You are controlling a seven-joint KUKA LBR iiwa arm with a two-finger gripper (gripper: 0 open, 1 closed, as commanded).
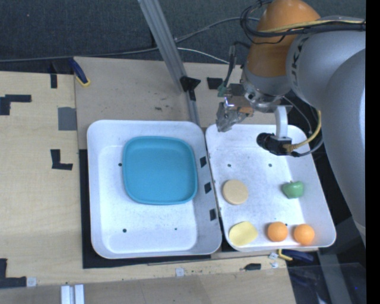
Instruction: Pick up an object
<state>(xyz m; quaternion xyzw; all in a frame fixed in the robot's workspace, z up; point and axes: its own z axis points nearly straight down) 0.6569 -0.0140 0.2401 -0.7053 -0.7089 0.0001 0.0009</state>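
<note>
Grey arm (332, 65), orange wrist band (279, 18)

overhead slanted view of both bins (95, 178)

You see a turquoise plate (160, 170), two orange balls (276, 231), one green piece (293, 189), two pale yellow rounds (235, 192).

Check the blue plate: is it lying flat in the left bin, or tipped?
Flat. The blue plate lies face up on the floor of the left bin, with its whole rim showing evenly.
</note>
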